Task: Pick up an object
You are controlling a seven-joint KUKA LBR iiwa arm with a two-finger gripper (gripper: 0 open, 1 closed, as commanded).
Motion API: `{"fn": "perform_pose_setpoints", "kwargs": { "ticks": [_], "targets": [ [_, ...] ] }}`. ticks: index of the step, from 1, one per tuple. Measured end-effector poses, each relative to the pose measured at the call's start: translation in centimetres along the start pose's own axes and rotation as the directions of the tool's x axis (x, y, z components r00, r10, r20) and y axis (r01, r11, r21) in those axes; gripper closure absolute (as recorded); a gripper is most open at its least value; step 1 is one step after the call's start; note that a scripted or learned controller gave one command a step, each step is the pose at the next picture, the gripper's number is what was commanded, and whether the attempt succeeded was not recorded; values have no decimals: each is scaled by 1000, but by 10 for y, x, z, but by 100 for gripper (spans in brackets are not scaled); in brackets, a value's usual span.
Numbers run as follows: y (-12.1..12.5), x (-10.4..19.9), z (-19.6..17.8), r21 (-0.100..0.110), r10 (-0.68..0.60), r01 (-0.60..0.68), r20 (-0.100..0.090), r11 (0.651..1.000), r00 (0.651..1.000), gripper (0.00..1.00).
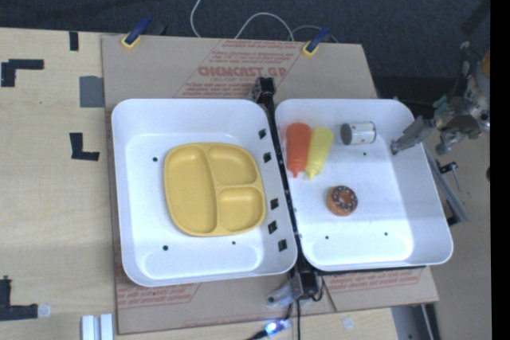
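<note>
Claw (422, 135) poised at right bin's (426, 251) far edge, grip state impossible to tell, nothing lifted yet: doughnut (342, 201), orange bottle (297, 147), yellow bottle (318, 151) and small can (358, 133) lying inside, awaiting pickup.

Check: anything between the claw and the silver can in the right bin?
Nothing visible. The claw sits at the right bin's right rim; the silver can lies to its left across bare floor. The doughnut sits off that line.
</note>
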State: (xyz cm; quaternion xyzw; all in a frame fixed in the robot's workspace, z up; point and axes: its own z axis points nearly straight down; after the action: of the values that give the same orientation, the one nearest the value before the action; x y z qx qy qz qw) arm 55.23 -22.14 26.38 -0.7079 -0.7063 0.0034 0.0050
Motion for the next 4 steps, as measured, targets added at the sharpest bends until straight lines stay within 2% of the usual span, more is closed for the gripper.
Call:
{"fn": "perform_pose_setpoints", "kwargs": {
  "ticks": [1,2,3,4],
  "targets": [
    [2,0,-6,-10,-3,3,3,1000,1000,0],
    [0,7,57,-4,-3,3,1,1000,1000,0],
    [-2,12,101,-5,-4,4,2,1000,1000,0],
    [2,16,163,-6,-3,3,2,1000,1000,0]
  ]
}}
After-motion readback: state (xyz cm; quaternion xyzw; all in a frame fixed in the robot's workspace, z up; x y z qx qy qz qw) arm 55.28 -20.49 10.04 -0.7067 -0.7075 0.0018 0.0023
